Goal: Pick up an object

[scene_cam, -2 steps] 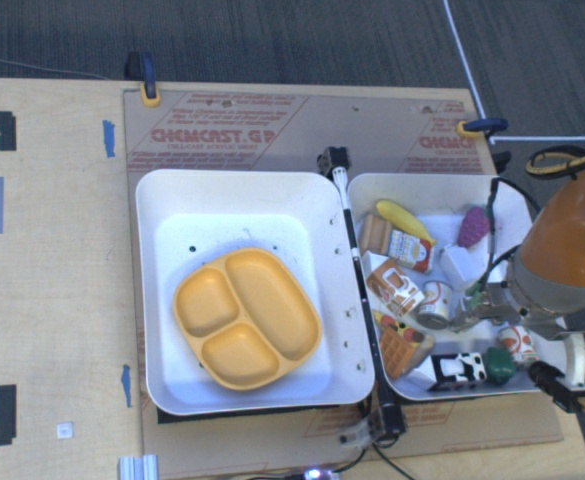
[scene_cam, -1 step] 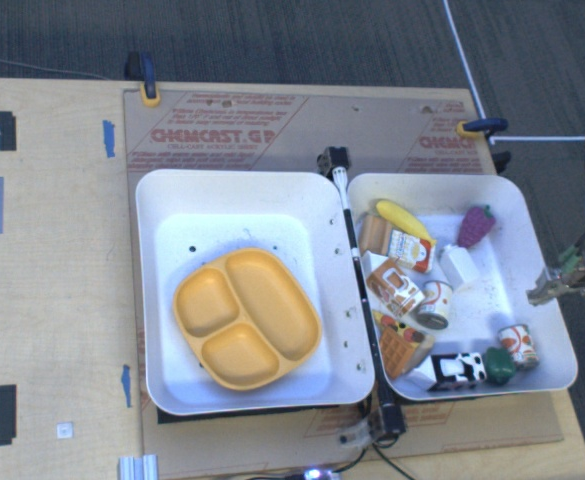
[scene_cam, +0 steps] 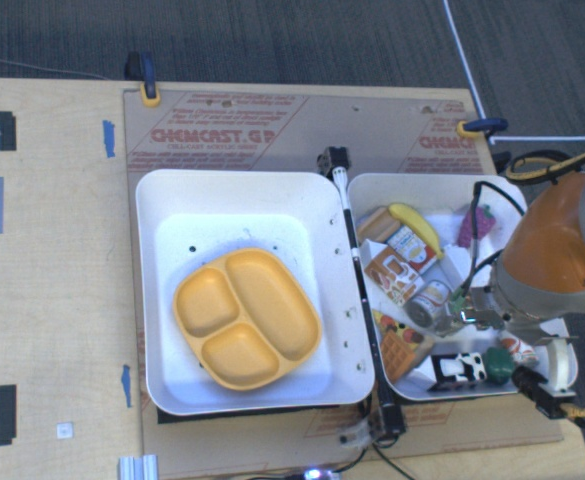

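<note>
The hand point(scene_cam: 464, 313) hangs low over the right bin point(scene_cam: 367, 200), beside a small tin point(scene_cam: 429, 303); its grip I cannot tell. The tin looks light, stiff and slippery: best pinched across its round sides.

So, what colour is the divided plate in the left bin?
The divided plate is yellow-orange, seen clearly in the camera view.
</note>
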`<action>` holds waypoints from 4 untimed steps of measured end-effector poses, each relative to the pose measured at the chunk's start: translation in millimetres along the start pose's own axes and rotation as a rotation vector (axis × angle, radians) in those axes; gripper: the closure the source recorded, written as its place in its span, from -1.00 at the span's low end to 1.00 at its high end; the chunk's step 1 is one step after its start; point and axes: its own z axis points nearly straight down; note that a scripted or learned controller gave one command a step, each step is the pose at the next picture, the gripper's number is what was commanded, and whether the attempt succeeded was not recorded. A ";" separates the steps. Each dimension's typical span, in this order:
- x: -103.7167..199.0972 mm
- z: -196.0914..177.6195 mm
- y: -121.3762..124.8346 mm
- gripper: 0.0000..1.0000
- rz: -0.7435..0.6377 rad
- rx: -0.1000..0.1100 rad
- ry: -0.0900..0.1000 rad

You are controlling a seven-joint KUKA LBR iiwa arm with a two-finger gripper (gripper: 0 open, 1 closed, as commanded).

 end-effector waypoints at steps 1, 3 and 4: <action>-84.1 -123.8 10.9 1.00 0.000 -0.001 -0.001; -24.6 -29.5 -0.2 -1.00 -0.001 0.002 0.002; -25.1 -39.8 1.0 1.00 0.000 -0.002 0.000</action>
